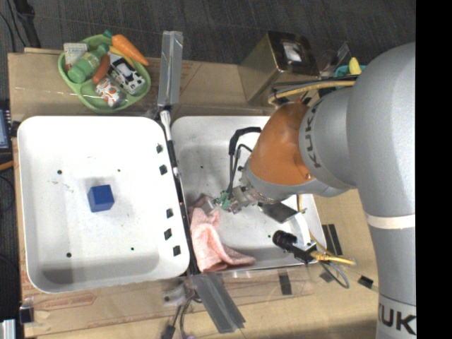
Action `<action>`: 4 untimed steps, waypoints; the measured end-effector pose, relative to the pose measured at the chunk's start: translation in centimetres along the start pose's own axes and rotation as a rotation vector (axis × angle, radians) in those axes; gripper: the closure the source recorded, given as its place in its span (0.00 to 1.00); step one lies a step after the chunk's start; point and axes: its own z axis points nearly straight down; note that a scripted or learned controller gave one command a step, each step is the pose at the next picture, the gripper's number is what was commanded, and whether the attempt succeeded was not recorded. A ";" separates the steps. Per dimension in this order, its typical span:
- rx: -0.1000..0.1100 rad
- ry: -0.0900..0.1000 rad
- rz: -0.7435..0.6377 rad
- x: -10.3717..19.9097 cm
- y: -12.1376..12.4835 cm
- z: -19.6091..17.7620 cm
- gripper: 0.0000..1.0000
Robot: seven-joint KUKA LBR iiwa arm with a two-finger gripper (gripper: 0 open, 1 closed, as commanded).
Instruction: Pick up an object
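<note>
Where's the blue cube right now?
In the camera view, the blue cube sits near the middle of the left bin, well apart from the pink cloth in the right bin.

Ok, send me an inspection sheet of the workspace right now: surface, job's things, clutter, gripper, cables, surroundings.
Surface: left bin and right bin, both white, side by side on a brown bench.
Job's things: blue cube in the left bin, away from its walls; pink cloth crumpled in the right bin's near-left corner.
Clutter: green bowl of toy food behind the left bin.
Gripper: gripper low in the right bin, at the cloth's upper edge.
Cables: black cable looped beside the wrist.
Surroundings: tan box behind the right bin; dark floor.
</note>
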 end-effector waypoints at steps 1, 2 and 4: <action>0.000 -0.001 -0.004 -0.1 0.1 -1.0 1.00; 0.000 -0.001 -0.004 -0.1 0.1 -1.0 0.00; 0.000 0.000 0.005 0.0 0.7 0.0 0.00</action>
